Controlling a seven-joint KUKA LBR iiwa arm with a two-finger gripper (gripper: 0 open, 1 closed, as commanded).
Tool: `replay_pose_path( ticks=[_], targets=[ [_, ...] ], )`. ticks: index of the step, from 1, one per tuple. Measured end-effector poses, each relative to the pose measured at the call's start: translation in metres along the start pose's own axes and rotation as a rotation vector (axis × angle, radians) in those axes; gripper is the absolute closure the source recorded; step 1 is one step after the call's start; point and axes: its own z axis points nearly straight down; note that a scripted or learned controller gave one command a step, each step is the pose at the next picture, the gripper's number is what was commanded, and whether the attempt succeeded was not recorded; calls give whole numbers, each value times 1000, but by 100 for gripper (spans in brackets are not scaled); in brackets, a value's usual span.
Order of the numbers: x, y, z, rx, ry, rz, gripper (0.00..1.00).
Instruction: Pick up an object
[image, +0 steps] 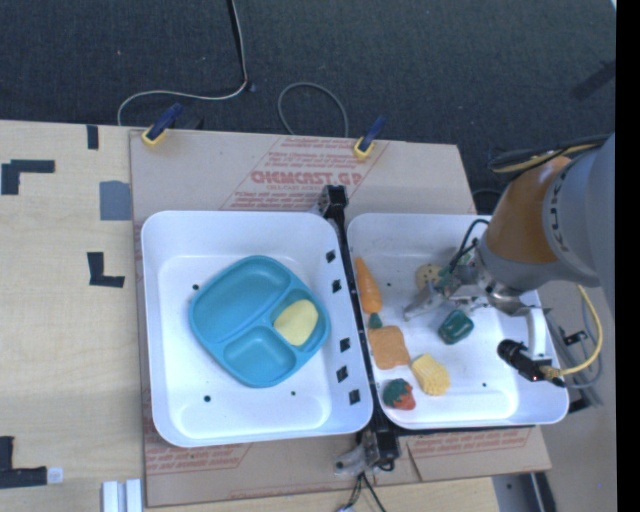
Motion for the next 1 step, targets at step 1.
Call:
replay_pose_path(
  ticks=[1],
  targets=[
    [51, 75, -5, -6, 0, -8, 0]
  ],
)
